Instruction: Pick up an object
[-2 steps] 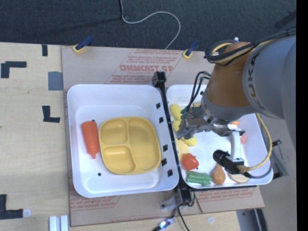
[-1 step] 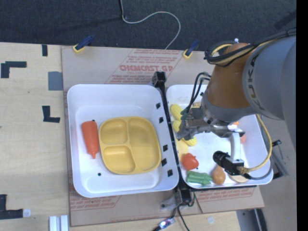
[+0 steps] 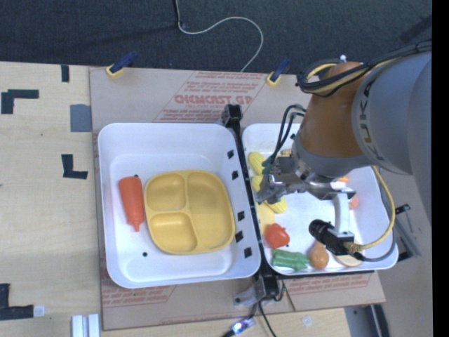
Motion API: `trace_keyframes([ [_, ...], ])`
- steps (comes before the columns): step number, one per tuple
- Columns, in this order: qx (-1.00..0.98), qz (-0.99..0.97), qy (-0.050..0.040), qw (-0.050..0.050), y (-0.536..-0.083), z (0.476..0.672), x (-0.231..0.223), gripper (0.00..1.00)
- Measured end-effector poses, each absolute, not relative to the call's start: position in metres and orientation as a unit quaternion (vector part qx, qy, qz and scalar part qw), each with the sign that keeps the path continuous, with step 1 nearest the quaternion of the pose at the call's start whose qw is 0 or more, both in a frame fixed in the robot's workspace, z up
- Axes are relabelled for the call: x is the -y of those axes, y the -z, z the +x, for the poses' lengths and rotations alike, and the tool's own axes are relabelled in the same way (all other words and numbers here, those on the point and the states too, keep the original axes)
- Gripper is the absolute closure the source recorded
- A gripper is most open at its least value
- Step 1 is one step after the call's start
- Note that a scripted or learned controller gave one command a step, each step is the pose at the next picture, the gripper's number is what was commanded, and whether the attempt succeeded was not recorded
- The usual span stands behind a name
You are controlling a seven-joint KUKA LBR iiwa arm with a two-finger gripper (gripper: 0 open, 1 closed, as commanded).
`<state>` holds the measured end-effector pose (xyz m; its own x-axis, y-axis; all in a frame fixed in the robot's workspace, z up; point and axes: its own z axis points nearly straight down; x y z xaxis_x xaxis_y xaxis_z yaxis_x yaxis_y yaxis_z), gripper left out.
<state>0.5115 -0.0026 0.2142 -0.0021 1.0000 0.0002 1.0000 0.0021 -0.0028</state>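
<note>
The right bin (image 3: 370, 220) holds several toy foods. A yellow piece (image 3: 256, 163) lies by its left wall, and another yellow piece (image 3: 276, 206) sits just below it. A red pepper (image 3: 276, 236), a green piece (image 3: 290, 260) and a small orange ball (image 3: 319, 256) lie along the near side. My gripper (image 3: 271, 187) hangs low over the left part of this bin, right above the two yellow pieces. The grey arm and its orange band cover the bin's middle and back. A small reddish piece (image 3: 352, 201) peeks out beside the arm.
The left bin (image 3: 112, 142) holds a yellow divided plate (image 3: 189, 210) and an orange carrot (image 3: 130, 201) left of it. A black divider with clips (image 3: 242, 188) separates the bins. Cables and a black connector (image 3: 330, 234) hang off the wrist over the right bin.
</note>
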Motion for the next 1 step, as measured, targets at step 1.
trace_keyframes([
  [1, 0.708, -0.707, -0.0010, 0.001, -0.2155, 0.5130, 0.0111, 1.00],
])
